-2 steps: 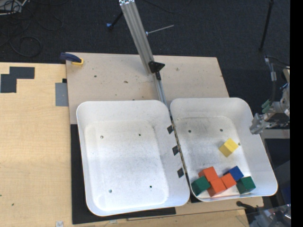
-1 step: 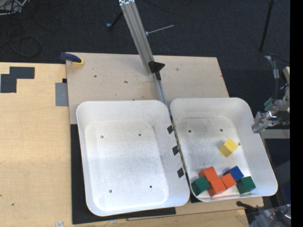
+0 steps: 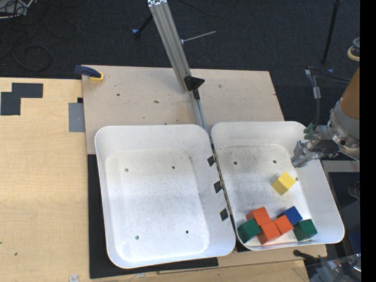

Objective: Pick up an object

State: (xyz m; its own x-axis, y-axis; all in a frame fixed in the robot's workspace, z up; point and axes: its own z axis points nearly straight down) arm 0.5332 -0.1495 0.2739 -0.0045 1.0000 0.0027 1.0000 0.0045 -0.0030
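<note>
Blocks (image 3: 276, 223) at bin's (image 3: 258, 135) near edge, gripper (image 3: 301, 155) over right rim

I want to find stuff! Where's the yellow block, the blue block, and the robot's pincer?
yellow block (image 3: 284, 183), camera view, on its top face.
blue block (image 3: 292, 214), camera view, on its top face.
pincer (image 3: 300, 155), camera view, at its fingertips over the right bin's edge.

The arm (image 3: 352, 107) is cut off at the right edge. The hand (image 3: 302, 153) over the right bin's (image 3: 258, 135) far right rim is blurred. Blocks (image 3: 273, 224) at the near rim partly hide each other.
</note>
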